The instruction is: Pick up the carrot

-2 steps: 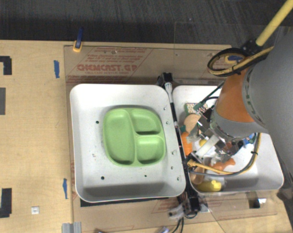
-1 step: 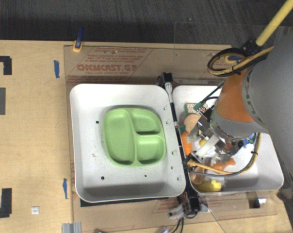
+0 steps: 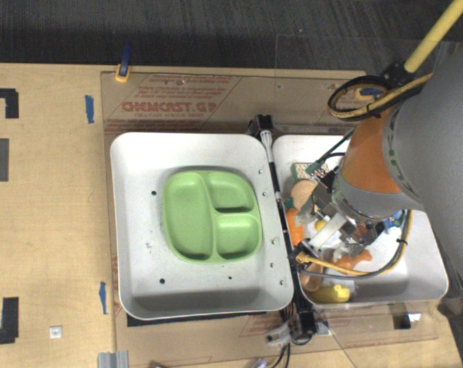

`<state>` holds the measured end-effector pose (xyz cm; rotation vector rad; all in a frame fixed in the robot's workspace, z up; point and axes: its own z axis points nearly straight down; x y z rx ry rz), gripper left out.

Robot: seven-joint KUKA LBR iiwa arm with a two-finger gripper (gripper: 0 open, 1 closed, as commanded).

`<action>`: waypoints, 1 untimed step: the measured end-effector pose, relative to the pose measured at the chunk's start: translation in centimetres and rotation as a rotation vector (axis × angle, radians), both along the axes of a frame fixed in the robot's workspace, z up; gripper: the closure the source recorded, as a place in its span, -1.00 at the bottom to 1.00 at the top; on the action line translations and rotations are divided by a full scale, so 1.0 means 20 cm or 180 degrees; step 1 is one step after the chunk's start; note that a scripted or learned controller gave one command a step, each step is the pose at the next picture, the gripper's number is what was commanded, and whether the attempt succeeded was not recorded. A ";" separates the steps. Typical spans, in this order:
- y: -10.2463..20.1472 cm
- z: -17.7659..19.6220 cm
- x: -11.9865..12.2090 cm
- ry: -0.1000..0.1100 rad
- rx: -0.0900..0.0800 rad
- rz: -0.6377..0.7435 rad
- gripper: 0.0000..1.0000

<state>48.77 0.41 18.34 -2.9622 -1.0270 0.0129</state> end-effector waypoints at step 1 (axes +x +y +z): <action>0.00 0.00 0.00 0.0000 0.0000 0.0000 -1.00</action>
